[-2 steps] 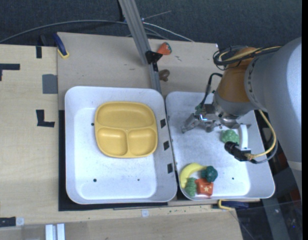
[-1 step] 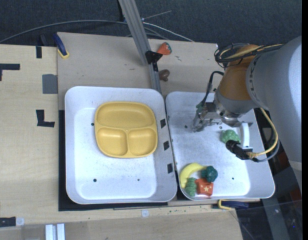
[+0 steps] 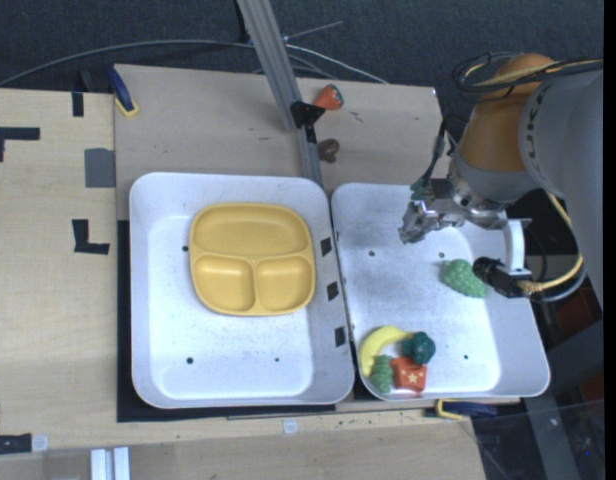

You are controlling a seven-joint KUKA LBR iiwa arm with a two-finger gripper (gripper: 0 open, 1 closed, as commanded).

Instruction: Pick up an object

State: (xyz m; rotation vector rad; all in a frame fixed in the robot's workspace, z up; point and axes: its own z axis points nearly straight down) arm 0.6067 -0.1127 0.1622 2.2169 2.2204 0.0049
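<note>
gripper [image 3: 416,226]: hovers over the right bin [image 3: 508,368], can't tell if it's open
nearest target: green toy [image 3: 464,277], just beside it
tip: probably center over it, then drop straight down

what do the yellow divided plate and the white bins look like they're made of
Yellow plate: likely moulded plastic, matte to satin; uniform colour, rounded compartment ridges, soft highlights.
White bins: probably plastic or coated metal, smooth with rounded corners; surfaces look scuffed and speckled grey. The view leaves it open.

Divided plate [image 3: 253,258] in left bin [image 3: 148,268]
</note>
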